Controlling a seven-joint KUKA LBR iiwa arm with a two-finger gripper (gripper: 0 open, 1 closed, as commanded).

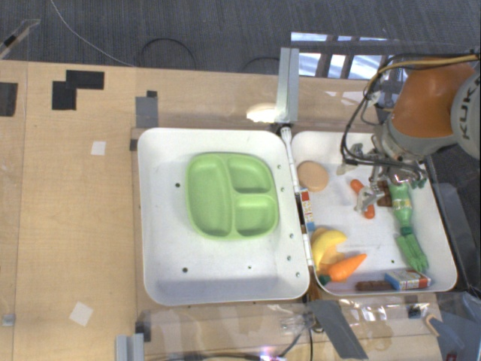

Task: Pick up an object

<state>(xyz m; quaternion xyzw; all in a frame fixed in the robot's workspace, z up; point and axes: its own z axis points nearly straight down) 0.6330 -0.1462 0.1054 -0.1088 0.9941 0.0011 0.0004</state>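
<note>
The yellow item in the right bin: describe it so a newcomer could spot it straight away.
Start at the right bin, the one the arm reaches into, and go to its front-left corner beside the divider. There lies the yellow banana, touching an orange carrot just in front of it. It is the one yellow, curved thing among them; the tan round object sits farther back.

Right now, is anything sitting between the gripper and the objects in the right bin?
Nothing visible blocks it. The gripper is already low inside the right bin, directly among the small orange piece and green bottle. The egg, banana and carrot lie off to the side.
</note>
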